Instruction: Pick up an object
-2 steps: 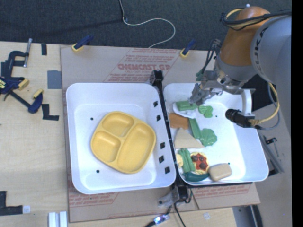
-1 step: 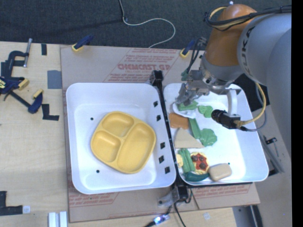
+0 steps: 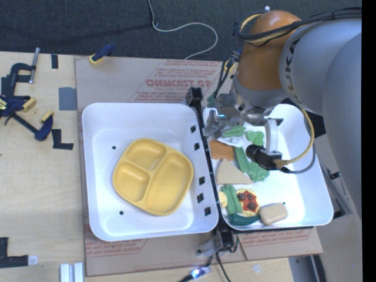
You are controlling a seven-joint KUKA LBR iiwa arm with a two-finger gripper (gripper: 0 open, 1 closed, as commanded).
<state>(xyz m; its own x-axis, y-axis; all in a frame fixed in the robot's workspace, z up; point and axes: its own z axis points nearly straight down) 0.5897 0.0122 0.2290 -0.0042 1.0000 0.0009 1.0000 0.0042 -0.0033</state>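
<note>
Toys lie heaped in the right bin [image 3: 311,210]: a green leafy piece [image 3: 254,168] near the middle, a brown piece [image 3: 222,151] and a pale tan wedge [image 3: 231,173] beside it toward the divider, and at the near end a small plate of play food [image 3: 242,204] with red and green bits, with a beige bread-like lump [image 3: 272,213] just beside it. Directly over the far half of this pile hangs the claw [image 3: 226,121], low among the green and brown pieces; whether its fingers are apart or closed cannot be told, and nothing is plainly seen between them. The grey arm [image 3: 329,57] with its orange band [image 3: 261,46] comes in from the right above that bin. The left bin [image 3: 97,157] holds a yellow divided tray [image 3: 154,175], lying flat near its centre. Both bins sit on cardboard on the wooden desk [image 3: 35,187], where blue clamps [image 3: 23,107] lie at the far left.
</note>
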